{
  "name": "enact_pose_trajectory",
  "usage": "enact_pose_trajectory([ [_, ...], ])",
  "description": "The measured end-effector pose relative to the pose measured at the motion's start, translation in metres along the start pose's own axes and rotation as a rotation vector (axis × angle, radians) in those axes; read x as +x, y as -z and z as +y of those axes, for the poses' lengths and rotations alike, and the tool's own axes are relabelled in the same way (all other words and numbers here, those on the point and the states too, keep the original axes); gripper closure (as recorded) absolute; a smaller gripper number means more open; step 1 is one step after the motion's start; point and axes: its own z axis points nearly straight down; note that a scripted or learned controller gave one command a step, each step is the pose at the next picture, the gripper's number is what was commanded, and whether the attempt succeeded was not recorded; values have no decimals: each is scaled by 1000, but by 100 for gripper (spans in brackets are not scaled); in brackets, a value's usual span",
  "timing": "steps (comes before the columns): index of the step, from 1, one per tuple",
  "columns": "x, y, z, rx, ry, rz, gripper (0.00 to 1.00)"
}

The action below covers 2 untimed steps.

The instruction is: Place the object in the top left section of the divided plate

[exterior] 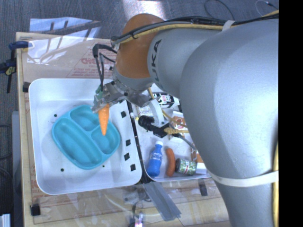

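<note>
Carrot (103,119) looks like a toy one to us: light, stiff, smooth plastic, probably a bit slippery, so the fat top end is the best place to pinch. Claw (102,103) is closed on exactly that end, carrot hanging tip-down over the blue divided plate (71,141) in the left bin (40,91).

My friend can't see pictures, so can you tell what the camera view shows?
A big grey robot arm reaches in from the right and dangles an orange toy carrot over a blue divided plate in the left white bin. The right bin holds a small blue bottle, a toy sausage and a little can.
</note>
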Motion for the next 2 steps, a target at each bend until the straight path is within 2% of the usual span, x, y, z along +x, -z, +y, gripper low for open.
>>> enact_pose_trajectory([
  [1, 0, 0, 0, 0, 1, 0, 0],
  [2, 73, -90, -76, -3, 52, -1, 0],
])
